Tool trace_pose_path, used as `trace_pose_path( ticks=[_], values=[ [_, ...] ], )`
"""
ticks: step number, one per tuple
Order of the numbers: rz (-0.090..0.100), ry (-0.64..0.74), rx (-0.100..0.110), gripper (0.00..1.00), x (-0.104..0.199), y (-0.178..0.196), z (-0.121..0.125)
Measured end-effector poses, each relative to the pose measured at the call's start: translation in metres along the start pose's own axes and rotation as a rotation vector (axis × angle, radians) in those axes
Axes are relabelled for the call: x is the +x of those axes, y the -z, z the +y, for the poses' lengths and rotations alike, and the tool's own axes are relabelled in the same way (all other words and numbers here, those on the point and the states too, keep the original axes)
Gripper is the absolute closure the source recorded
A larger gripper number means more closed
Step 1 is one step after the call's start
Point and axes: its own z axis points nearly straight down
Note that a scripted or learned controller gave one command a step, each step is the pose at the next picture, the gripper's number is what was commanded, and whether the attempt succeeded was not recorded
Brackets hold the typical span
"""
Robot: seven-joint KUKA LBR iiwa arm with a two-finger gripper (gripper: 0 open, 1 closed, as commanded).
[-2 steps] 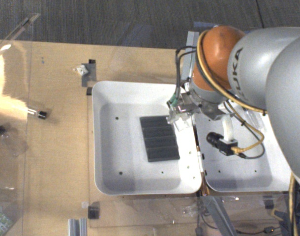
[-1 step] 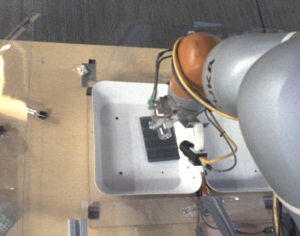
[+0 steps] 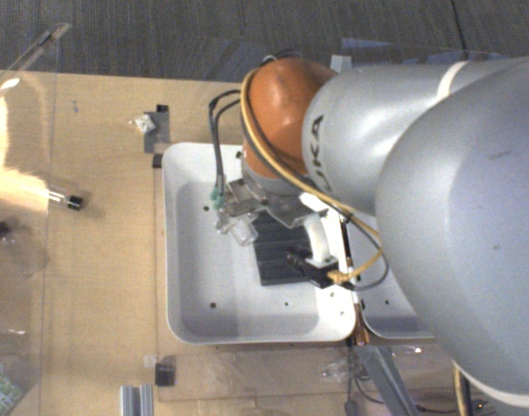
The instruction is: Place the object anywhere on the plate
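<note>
Grey arm covers the gripper over the left bin; its hold cannot be told, nor where the object lies.

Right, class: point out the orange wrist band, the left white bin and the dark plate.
orange band (image 3: pixel 277 102), camera view, its domed top.
left white bin (image 3: pixel 195 306), camera view, bare floor.
dark plate (image 3: pixel 277 258), camera view, its ribbed surface.

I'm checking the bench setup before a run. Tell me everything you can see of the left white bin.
The left white bin is a shallow, rounded-corner tray of what looks like moulded white plastic, lying flat on the tan bench. Its floor shows a few small dark dots. The grey arm hangs over its right half, with the end effector low over the floor, hiding part of it. Its right rim meets the second bin.
</note>
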Motion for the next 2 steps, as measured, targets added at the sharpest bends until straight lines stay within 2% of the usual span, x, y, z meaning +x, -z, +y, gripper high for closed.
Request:
trace_pose_path(
  ticks=[1,2],
  values=[
    [0.001,0.212,-0.001,1.0,0.0586,0.0032,-0.0426],
    [0.001,0.211,-0.001,0.0,0.058,0.0033,-0.0425]
  ],
)
